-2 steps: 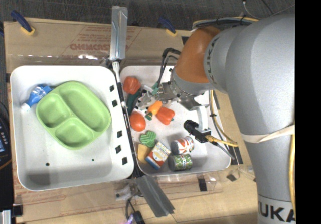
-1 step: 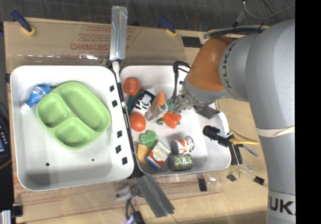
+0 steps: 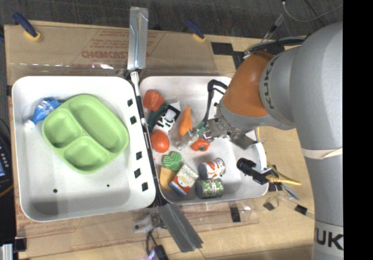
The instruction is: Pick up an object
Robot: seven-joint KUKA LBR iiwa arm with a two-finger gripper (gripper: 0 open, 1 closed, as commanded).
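Gripper (image 3: pixel 201 134) over small round orange toy (image 3: pixel 200 145)

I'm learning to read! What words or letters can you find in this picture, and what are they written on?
"KU": big dark letters low on the grey robot arm, cut off by the picture's edge.
Red print on the cardboard behind the bins: too faint and blurred to read.
Labels on the small cans and the packet in the right bin: too small to read.
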